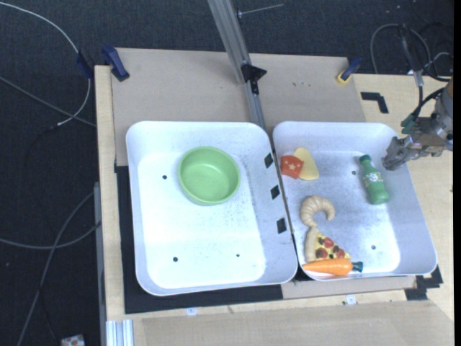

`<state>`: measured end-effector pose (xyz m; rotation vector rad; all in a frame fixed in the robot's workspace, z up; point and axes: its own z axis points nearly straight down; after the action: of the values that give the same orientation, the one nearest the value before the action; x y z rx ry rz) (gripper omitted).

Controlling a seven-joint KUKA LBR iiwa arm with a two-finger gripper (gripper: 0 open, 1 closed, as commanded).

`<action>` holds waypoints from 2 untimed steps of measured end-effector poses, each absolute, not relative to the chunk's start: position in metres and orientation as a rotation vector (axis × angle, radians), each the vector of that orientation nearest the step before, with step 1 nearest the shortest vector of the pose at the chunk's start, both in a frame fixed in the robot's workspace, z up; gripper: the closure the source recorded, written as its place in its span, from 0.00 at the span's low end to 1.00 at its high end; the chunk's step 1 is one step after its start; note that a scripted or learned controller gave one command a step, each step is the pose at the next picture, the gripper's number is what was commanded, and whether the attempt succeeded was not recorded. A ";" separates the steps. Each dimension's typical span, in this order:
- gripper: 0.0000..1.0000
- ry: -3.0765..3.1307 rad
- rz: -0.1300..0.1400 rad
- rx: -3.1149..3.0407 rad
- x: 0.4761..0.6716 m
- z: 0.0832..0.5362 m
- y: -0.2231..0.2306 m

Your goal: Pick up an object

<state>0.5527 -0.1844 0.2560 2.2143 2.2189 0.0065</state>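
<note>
Bench: lying tan over dark carpet, bearing two white bins.
Left bin: holding a green bowl.
Right bin: holding bottle, croissant, pizza, carrot.
Gripper: hovering at the right rim, just beside the bottle, carrying nothing; its opening is too blurred to judge.
Bottle: probably light, stiff, slick plastic; likely rolling, so pinching across its body looks best.

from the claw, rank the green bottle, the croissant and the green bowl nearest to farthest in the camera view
Measured from the claw at the right bin's right edge:
1. The green plastic bottle, just left of and below it in the right bin.
2. The tan toy croissant, in the middle of the right bin, toward its left side.
3. The round light-green bowl, across in the left bin.
</note>
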 end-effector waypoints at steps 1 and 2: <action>1.00 2.236 -0.001 2.222 0.553 0.252 -0.120; 1.00 2.237 -0.005 2.224 0.549 0.238 -0.065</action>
<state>0.5494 -0.0651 0.2383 2.2239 2.2370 -0.0045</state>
